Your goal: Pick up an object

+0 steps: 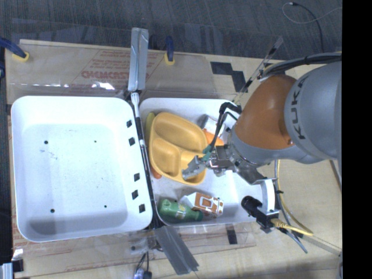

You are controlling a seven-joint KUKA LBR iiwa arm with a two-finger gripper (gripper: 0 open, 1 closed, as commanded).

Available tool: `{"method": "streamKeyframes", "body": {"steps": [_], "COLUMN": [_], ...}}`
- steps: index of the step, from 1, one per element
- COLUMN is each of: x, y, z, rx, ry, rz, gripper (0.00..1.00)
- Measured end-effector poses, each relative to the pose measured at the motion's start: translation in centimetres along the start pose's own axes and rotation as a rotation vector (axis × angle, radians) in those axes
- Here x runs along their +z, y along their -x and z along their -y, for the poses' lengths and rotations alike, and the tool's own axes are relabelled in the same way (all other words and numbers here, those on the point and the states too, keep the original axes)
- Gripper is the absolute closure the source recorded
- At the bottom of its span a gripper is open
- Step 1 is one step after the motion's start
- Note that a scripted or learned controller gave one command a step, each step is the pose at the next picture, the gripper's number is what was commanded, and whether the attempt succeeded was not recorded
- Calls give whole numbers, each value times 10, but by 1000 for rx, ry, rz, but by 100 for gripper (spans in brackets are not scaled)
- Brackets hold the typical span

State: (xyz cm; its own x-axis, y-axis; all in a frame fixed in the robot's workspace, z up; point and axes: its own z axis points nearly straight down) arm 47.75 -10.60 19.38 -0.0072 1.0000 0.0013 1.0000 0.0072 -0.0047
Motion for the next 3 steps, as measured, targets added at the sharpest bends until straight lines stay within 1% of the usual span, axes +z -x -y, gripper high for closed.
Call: {"method": "streamKeyframes", "body": {"steps": [1,2,3], "x": [101,100,90], "y": [19,39,38], "z": [-33,-95,-95], "rx": [43,-230,-235], "ry": [2,3,0], "rz": [0,2,0], "gripper": [0,0,100]}}
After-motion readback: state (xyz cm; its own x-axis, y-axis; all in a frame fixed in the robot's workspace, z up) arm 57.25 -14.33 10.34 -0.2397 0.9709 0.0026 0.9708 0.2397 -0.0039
